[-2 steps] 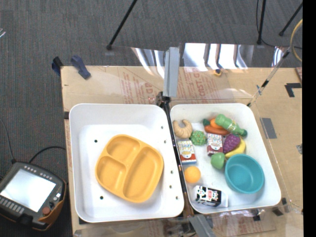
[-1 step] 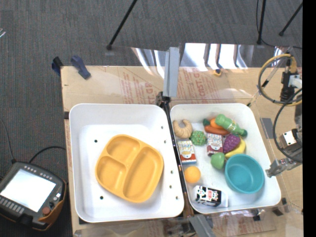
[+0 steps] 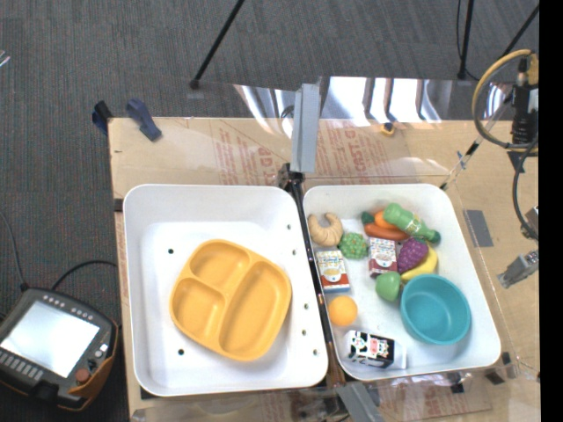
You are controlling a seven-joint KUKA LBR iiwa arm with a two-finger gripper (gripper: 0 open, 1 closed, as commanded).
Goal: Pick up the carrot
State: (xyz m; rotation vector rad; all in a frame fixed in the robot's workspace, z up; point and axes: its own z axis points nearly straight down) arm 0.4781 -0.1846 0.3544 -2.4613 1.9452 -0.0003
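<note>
The carrot (image 3: 385,231) is an orange toy lying on its side at the back of the right bin (image 3: 482,323). A green vegetable (image 3: 410,221) lies partly across its far side. A small carton (image 3: 383,255) touches its near side, and purple grapes (image 3: 412,255) sit just to its right.
The right bin also holds a croissant (image 3: 325,228), a green leafy piece (image 3: 354,245), a juice box (image 3: 332,269), a banana (image 3: 424,269), a green fruit (image 3: 388,286), a teal bowl (image 3: 435,310), an orange (image 3: 342,310) and a milk carton (image 3: 374,347). A yellow divided plate (image 3: 230,299) lies in the left bin (image 3: 141,236).
</note>
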